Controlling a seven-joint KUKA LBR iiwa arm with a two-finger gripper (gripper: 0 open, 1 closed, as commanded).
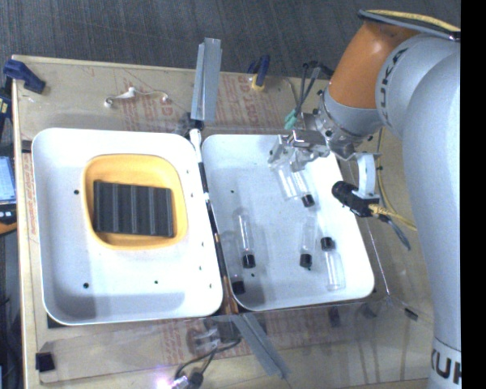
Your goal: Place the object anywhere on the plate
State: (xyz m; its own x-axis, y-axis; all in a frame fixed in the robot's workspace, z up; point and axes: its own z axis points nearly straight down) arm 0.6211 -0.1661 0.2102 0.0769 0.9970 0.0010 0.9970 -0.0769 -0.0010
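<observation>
Yellow rounded plate (134, 168) with dark grey ridged block (134, 209) in left white bin (57, 217). Gripper (296, 148) far right of plate, above clear tubes (293, 186); grip unclear.

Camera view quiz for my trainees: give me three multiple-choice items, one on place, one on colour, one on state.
1. Where is the plate?
A. left bin
B. right bin
C. on the bench outside both bins

2. What colour is the plate's rim?
A. blue
B. yellow
C. red

3. Where is the gripper?
A. over the plate
B. over the right bin, near its far edge
C. outside both bins

Key: 1 A, it sits in the left bin. 2 B, a yellow rim surrounds a dark slatted centre. 3 B, beside the clear vials.
</observation>
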